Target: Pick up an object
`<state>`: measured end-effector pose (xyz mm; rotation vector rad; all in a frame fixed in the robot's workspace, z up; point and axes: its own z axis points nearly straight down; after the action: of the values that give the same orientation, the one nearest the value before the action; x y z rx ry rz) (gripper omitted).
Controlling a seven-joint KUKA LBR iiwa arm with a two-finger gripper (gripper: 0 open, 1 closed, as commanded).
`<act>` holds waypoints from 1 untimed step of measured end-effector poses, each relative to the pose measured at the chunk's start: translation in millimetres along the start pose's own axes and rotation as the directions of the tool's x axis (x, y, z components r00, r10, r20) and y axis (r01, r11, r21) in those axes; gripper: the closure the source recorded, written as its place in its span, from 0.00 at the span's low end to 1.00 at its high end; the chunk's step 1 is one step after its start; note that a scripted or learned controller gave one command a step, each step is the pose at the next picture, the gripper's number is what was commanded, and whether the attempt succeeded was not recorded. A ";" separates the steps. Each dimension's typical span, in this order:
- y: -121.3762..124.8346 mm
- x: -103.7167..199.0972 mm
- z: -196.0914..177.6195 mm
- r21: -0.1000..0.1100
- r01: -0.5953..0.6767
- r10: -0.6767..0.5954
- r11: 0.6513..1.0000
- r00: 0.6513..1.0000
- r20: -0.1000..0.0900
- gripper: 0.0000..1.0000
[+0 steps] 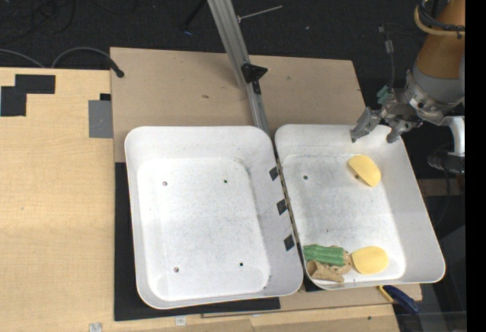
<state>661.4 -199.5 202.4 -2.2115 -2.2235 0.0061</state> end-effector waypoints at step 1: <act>-1.1 10.5 54.4 0.001 -0.002 0.002 1.000 1.000 -0.001 0.00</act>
<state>659.9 -189.0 148.0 -2.2130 -2.2201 0.0061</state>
